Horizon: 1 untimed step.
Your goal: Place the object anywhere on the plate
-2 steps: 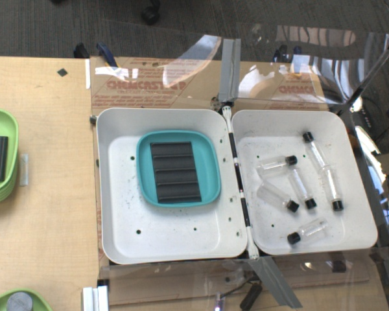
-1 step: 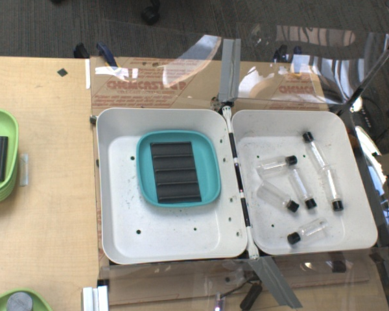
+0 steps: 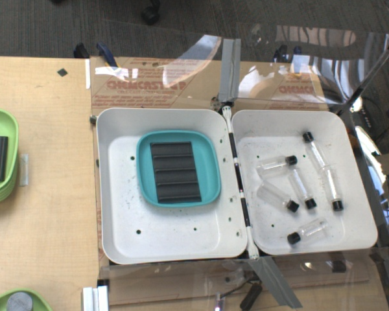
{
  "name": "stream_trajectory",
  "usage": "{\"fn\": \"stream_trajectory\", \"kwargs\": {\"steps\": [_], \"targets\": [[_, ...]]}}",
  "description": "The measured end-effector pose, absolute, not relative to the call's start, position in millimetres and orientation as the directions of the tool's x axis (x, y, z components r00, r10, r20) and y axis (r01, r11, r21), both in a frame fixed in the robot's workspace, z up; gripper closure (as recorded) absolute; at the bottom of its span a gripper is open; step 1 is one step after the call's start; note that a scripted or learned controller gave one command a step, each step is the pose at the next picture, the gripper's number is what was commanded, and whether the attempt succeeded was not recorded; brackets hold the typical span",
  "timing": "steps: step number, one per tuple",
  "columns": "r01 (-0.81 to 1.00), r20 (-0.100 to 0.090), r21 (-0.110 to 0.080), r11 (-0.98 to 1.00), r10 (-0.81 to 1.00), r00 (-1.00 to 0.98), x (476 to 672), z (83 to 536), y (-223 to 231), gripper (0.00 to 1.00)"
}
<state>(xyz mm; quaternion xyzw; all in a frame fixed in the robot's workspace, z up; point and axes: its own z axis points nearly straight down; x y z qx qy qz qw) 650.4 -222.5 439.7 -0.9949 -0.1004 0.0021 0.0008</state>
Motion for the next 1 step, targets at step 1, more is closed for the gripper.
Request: {"fn": "stream_trajectory", "kwargs": {"steps": [1], "targets": [[0.202,-0.003,-0.001,-0.979,0.202,0.979,653.1,439.8,-221.9,0.00]]}}
